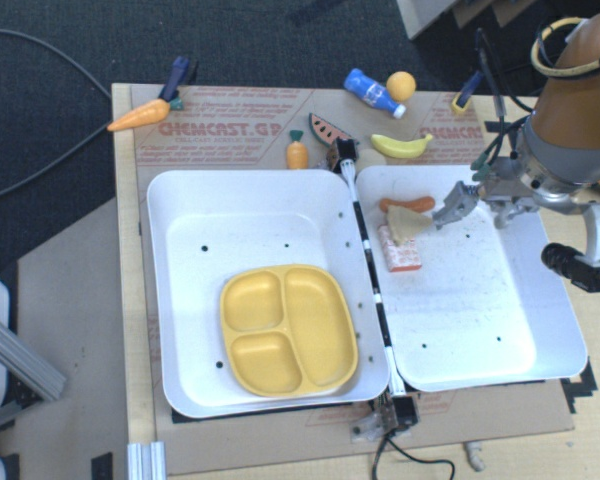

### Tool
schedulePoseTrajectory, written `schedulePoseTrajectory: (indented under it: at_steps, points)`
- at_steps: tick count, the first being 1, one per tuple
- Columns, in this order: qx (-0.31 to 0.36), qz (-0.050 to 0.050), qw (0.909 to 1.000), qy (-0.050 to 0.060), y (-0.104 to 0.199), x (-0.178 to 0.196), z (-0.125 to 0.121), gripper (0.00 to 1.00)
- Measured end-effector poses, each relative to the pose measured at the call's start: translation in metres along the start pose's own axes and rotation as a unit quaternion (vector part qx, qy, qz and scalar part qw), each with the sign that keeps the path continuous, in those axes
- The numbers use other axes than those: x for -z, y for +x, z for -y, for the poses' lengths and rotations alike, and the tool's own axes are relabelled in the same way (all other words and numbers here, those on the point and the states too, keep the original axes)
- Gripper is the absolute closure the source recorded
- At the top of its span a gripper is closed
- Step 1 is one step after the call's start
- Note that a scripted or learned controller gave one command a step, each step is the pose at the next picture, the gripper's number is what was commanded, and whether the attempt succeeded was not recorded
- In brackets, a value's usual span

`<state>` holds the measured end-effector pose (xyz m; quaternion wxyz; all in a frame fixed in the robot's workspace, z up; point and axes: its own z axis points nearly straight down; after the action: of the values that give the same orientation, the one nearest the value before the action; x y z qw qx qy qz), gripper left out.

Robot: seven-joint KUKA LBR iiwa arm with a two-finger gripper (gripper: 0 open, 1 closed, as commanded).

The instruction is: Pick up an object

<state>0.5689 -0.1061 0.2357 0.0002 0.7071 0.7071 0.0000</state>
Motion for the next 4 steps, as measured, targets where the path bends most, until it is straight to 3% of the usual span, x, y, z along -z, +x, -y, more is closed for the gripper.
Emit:
schedulePoseTrajectory:
  at_steps: [1, 2, 3, 4]
  points:
    - [0.0, -0.001, 1.0, 0.002, 0.007, -0.12, -0.058, 0.0]
    - [0.0, 0.0, 1.0, 0.001, 0.014, -0.152, -0.095, 0.0]
    - [0.0, -0.001, 1.0, 0.006, 0.015, -0.142, -0.094, 1.0]
    - [0.0, -0.001, 1.0, 0.006, 0.015, -0.142, -0.094, 0.0]
